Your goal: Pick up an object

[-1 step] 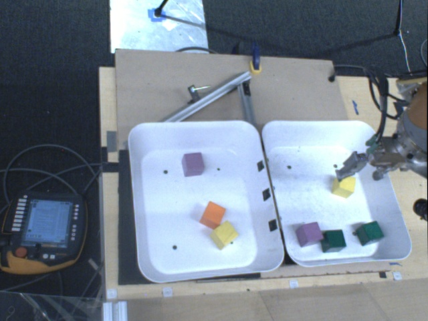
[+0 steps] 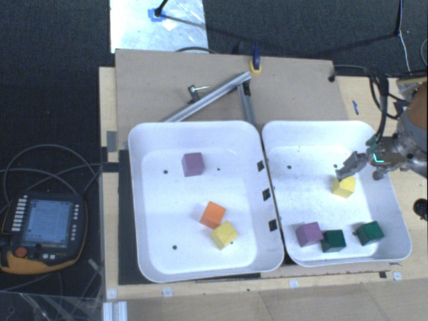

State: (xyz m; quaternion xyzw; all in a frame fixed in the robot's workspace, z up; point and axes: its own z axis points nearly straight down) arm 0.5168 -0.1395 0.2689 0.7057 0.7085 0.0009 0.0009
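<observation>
I see the gripper (image 2: 347, 173) reaching into the right bin (image 2: 394, 246) from the right, its tip directly above and touching the upper edge of a yellow block (image 2: 344, 188). I cannot tell how far the jaws stand apart, nor whether they grip the block. Near the front wall lie a purple block (image 2: 309, 233) and two green blocks (image 2: 333, 241) (image 2: 368, 233), well apart from the gripper. The left bin (image 2: 144, 246) holds purple (image 2: 192, 164), orange (image 2: 212, 214) and yellow (image 2: 225, 235) blocks.
</observation>
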